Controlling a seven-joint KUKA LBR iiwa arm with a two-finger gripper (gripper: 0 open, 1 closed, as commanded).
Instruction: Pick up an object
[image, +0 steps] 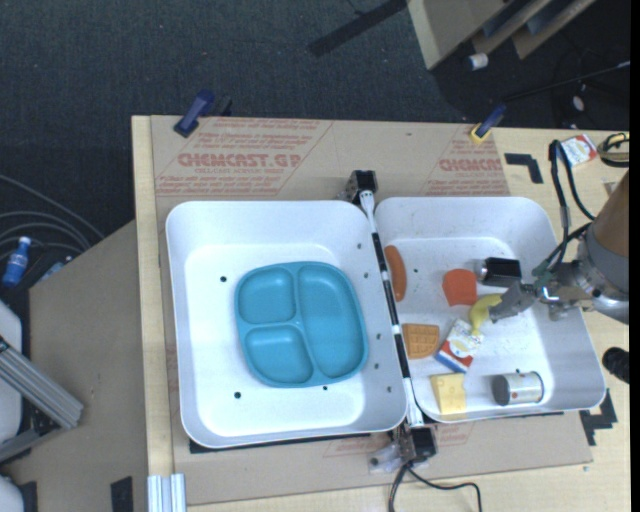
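The gripper (503, 290) hangs low over the right bin (560, 350), and I cannot tell how its fingers stand, since the dark parts at its tip blur together. Nothing shows between them. Closest are a yellow piece (483, 312) just under the tip and an orange block (460, 287) beside it. To grasp well, the arm should probably centre over one item, keep off the neighbour, and descend straight. A silver can (516, 388) and a waffle (421, 340) lie farther off.

Glossy white plastic bins (200, 400); matt blue plastic plate (300, 323).
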